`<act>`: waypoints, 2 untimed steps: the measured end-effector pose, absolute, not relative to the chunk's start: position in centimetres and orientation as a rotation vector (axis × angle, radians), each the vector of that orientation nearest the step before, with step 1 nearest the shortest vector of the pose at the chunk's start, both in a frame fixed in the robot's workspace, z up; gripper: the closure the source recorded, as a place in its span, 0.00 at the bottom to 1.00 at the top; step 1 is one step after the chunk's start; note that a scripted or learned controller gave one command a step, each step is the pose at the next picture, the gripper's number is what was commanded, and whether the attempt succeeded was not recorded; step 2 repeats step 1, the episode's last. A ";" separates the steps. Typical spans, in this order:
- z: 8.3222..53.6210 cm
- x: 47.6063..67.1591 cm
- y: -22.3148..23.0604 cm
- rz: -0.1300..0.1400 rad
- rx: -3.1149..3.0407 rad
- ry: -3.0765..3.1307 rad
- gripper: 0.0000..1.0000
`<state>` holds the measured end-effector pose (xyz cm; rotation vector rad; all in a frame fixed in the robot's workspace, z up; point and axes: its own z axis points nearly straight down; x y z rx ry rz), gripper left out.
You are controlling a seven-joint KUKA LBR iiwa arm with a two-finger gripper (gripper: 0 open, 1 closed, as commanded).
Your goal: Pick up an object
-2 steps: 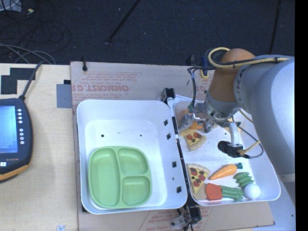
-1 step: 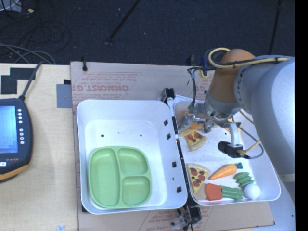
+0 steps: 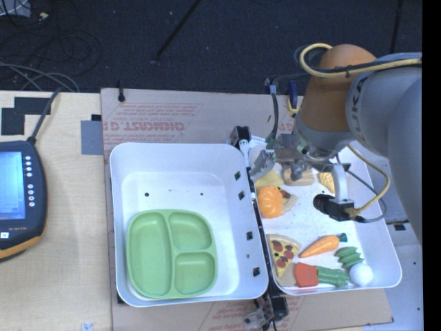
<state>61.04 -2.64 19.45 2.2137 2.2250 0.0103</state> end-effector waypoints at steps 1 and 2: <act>13.7 62.5 -8.7 -0.009 2.228 2.219 0.00; 13.7 62.5 -8.7 -0.009 2.228 2.219 0.00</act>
